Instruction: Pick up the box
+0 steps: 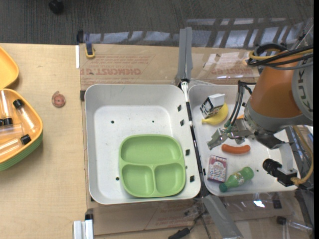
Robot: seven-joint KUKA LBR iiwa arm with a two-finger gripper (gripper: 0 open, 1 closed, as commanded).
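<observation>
A small pink box (pixel 217 168) lies flat in the right bin (pixel 279 185), near its front left corner. A white carton (pixel 214 103) stands at the back of the same bin, against a yellow banana (pixel 218 116). My gripper (pixel 217 137) hangs over the bin's left middle, between the carton and the pink box. It is open and nothing sits between its fingers. The pink box is a short way in front of the fingertips and apart from them.
An orange sausage-shaped toy (pixel 235 149) lies just right of the gripper, and a green bottle (pixel 238 179) lies beside the pink box. The left bin (pixel 99 133) holds a green divided plate (pixel 152 166). A yellow tray with vials (pixel 15 128) sits at the far left.
</observation>
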